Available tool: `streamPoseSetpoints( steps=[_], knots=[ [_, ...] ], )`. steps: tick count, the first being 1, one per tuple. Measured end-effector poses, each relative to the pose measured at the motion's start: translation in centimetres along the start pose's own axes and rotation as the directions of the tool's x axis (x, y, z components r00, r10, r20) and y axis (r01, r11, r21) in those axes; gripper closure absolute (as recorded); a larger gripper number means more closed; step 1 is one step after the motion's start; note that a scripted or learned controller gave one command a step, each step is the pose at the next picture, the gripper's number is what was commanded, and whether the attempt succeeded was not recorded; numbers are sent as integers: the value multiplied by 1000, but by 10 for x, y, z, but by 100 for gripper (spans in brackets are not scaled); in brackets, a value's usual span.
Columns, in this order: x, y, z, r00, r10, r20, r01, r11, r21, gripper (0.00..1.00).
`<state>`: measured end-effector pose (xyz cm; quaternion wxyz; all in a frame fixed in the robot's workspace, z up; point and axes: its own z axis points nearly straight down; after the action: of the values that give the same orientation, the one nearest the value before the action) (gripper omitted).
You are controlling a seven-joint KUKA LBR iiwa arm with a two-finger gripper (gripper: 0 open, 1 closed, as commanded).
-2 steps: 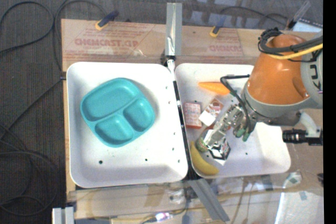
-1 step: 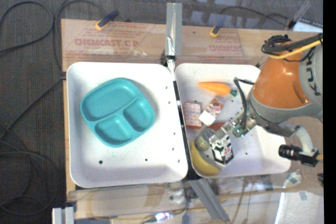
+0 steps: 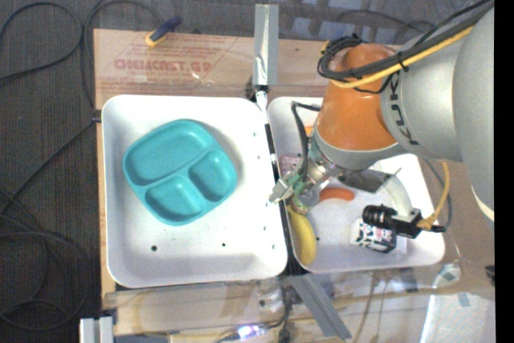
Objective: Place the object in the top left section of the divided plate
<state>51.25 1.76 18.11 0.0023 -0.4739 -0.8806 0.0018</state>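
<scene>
Hovering low in the right bin, the gripper sits just above the banana; finger state cannot be determined. Teal divided plate occupies the left bin.

Red printed lettering runs across the cardboard sheet at eleven o'clock — faint and mirrored, not clearly readable.

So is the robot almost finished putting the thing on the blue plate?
Not yet. The blue divided plate in the left bin has nothing on it. The gripper is down in the right bin, just above the banana. Grabbing, carrying and placing are all left.
</scene>
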Motion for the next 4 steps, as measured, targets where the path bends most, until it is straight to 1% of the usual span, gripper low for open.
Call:
streamPoseSetpoints(
  steps=[1,2,3,4],
  knots=[
    [11,1,-37,1000,29,1,-29,1000,0,100],
    [1,6,-39,1000,13,4,-13,1000,1,100],
    [75,22,-36,1000,-8,1,8,1000,1,100],
    [26,48,-40,995,-100,4,100,995,0,100]
  ],
)
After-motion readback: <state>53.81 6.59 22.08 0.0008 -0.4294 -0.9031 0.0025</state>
